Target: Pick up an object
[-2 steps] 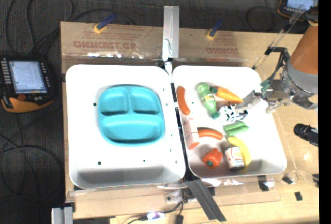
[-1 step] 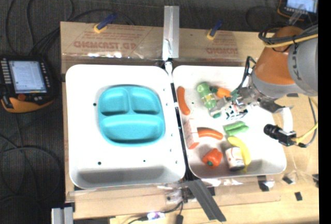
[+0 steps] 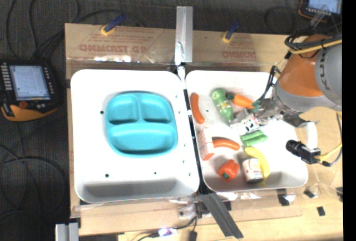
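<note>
Lowered into the right bin [image 3: 300, 178], near its far right part: gripper [image 3: 255, 118], with nothing visibly caught in it, and no telling from this slant whether open or closed. Just up and to the left of it, a small carrot [image 3: 242, 101], orange with a green tip, lying beside a green bottle-like toy [image 3: 222, 103]. Just below the gripper, close but apparently apart from it, a green pod [image 3: 253, 137]. Further toward the near edge, a yellow banana [image 3: 260, 160] curled against a small jar [image 3: 252, 171] with a pale label too blurred to read. Left of those, a red pepper [image 3: 227, 168], a curved orange-red piece [image 3: 225, 143] and, along the bin's left wall, a long orange-red sausage shape [image 3: 196, 108]. In the left bin [image 3: 89, 178], well apart from all this, a blue divided plate [image 3: 142, 123]. Printed in red on the brown sheet [image 3: 83, 34] behind the bins: "CHEMCAST GP", readable on the left half, fainter on the right. Reaching in from the right, the grey arm [image 3: 332, 75], orange band [image 3: 297, 81] above the wrist, bent down and leftward over the bin's far right corner. Off to the left on the carpet, a pendant [image 3: 26, 87] with a lit screen, text illegible.
</note>
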You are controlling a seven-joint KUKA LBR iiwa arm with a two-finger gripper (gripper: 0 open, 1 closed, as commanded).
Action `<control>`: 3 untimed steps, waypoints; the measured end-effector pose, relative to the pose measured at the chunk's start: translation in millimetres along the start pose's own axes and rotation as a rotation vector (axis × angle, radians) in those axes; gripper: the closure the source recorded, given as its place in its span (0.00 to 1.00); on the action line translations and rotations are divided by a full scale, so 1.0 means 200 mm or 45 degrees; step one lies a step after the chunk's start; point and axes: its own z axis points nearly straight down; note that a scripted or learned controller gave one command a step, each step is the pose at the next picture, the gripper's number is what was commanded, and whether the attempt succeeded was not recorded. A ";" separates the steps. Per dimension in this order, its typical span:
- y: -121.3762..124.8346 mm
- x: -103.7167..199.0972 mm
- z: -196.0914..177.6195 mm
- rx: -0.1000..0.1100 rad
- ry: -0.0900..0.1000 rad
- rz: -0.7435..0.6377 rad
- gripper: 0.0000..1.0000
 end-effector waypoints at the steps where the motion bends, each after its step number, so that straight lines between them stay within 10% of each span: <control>1: 0.27 -0.08 0.17 0.030 0.004 -0.066 0.00; 2: 0.50 -0.15 0.20 0.074 0.027 -0.084 0.00; 3: 0.10 -0.23 0.15 0.014 0.018 -0.111 0.00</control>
